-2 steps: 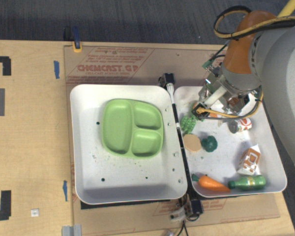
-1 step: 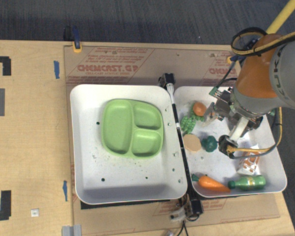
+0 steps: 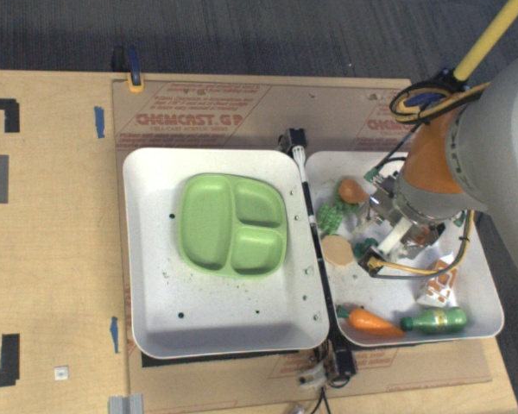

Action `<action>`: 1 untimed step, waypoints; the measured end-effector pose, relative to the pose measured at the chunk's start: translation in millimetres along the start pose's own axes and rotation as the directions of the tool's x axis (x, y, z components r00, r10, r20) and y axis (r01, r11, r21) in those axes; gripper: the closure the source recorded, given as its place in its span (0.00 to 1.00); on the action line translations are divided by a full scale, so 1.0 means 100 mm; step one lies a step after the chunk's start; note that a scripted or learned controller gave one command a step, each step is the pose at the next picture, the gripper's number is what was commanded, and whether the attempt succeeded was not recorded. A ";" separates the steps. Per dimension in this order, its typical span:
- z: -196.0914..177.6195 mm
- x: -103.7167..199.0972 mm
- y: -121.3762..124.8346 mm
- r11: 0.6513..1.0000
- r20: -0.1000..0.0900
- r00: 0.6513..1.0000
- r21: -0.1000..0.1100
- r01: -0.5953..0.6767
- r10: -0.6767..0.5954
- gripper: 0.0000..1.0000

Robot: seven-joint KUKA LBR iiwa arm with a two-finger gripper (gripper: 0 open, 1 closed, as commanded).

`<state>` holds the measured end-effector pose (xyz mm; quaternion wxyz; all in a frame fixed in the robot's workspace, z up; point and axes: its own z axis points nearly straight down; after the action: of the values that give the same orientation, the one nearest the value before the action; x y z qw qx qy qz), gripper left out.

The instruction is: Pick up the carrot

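The carrot [image 3: 369,320], orange with a green top, lies along the front wall of the right bin [image 3: 483,304], near its left corner. My gripper [image 3: 375,224] hangs over the middle of that bin, well behind the carrot and apart from it. The grey arm with its orange band [image 3: 432,166] covers the bin's far right part.
A green bottle [image 3: 433,320] lies just right of the carrot. A brown ball [image 3: 353,190], a green leafy piece [image 3: 331,217], a tan disc [image 3: 336,249] and an orange-and-white packet [image 3: 438,293] also lie in the right bin. The left bin [image 3: 151,283] holds a green divided plate [image 3: 233,222].
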<state>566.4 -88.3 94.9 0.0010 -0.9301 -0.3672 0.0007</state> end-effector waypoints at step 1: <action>0.05 -0.33 -0.07 0.969 -0.008 0.969 -0.017 0.248 -0.248 0.00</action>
<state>537.2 -105.4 90.1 -0.0045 -0.8769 -0.4806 -0.0070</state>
